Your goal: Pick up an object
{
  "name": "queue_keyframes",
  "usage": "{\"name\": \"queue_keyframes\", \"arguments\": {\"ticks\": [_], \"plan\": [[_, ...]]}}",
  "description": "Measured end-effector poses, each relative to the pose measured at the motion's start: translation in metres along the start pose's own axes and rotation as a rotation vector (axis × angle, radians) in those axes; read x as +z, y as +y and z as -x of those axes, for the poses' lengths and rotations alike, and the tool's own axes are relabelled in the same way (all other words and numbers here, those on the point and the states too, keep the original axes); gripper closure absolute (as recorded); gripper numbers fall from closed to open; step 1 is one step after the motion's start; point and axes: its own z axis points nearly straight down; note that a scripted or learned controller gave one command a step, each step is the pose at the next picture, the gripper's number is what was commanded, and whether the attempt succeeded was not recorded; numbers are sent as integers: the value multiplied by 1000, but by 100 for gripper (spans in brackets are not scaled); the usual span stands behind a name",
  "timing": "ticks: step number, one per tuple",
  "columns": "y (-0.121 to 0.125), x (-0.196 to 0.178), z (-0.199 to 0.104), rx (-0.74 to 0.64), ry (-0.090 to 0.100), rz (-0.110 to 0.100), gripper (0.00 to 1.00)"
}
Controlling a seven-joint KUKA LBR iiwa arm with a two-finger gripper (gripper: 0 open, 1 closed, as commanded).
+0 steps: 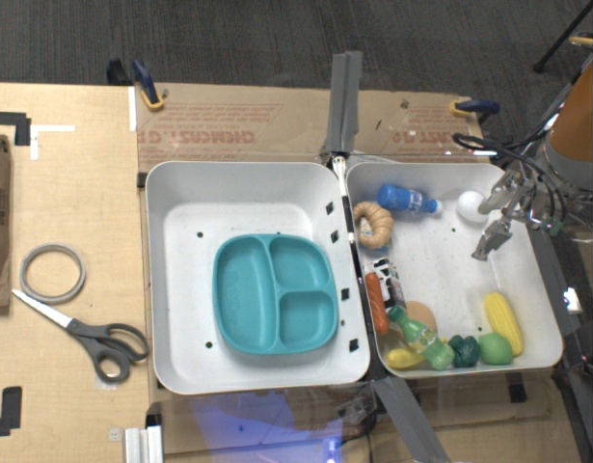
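White ball (470,204) sits at the upper right of the right bin (450,287), just left of the pincer (496,226), nearly touching its upper finger! The pincer hangs released, fingers spread, nothing between them. Below it lies a corn cob (502,321); left of the ball, a blue bottle (407,200) and a braided ring (374,225). Teal divided plate (275,293) fills the left bin (171,258).
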Motion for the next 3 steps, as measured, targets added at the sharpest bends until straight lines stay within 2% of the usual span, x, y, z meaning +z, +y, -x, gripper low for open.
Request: {"name": "queue_keyframes", "arguments": {"ticks": [1, 2, 3], "plan": [[-16, 68, -87, -16, 5, 0, 0], [-23, 64, -114, 163, -14, 4, 0], [-33, 64, -112, 164, -16, 3, 0]]}}
